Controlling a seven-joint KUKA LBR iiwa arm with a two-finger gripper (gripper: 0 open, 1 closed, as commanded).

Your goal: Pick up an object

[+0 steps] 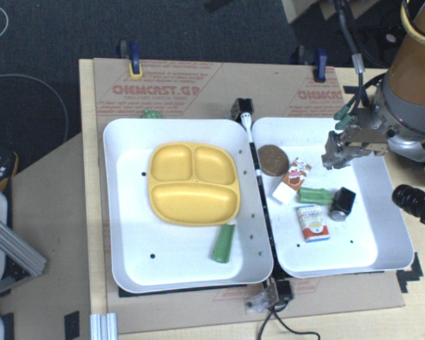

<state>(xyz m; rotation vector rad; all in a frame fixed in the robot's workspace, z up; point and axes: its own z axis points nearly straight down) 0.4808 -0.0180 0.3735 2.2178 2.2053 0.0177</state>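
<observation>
My gripper [334, 160] hangs over the upper right part of the right bin [382, 250], above and to the right of the objects there. Below it lie a brown round disc [273, 159], a small red and white packet [295, 174], a white block [284, 193], a green cylinder [316, 195], a black piece [343, 202] and a red and white carton [313, 222]. Nothing shows between the gripper's tips.
The left bin [124, 211] holds a yellow divided plate [193, 183] and a green cylinder [223, 243] at its lower right. A black and white marker [249, 137] lies along the seam between the bins. Blue clamps [134, 57] hold the cardboard at the back.
</observation>
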